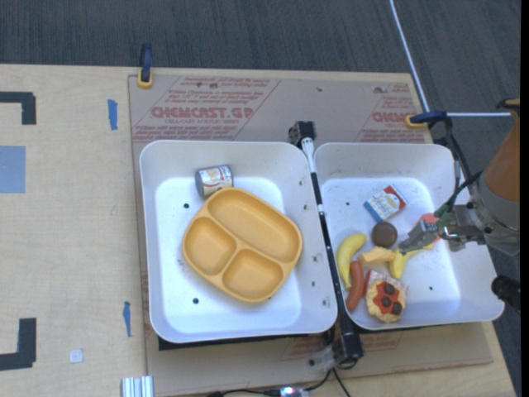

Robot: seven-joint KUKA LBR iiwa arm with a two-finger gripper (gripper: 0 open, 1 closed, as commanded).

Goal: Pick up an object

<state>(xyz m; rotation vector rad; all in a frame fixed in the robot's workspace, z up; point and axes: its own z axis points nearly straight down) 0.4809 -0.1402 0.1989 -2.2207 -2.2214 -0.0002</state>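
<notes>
The right bin (471,304) holds several toy foods. A yellow banana (348,255) lies at its left, with a red hot dog (357,283) and a pizza slice (386,297) beside it. A brown round piece (383,235) sits above a yellow piece (383,257). A small blue, white and red carton (385,203) lies farther back. My gripper (412,240) reaches in from the right, low over the bin's middle, just right of the brown piece and beside a short yellow piece (400,263). Nothing can be made out in its grasp.
The left bin (161,246) carries a yellow divided plate (241,243) and a small tin can (214,178) on its side behind it. A black divider (318,213) runs between the bins. A cable and a thin rod (405,35) cross the upper right.
</notes>
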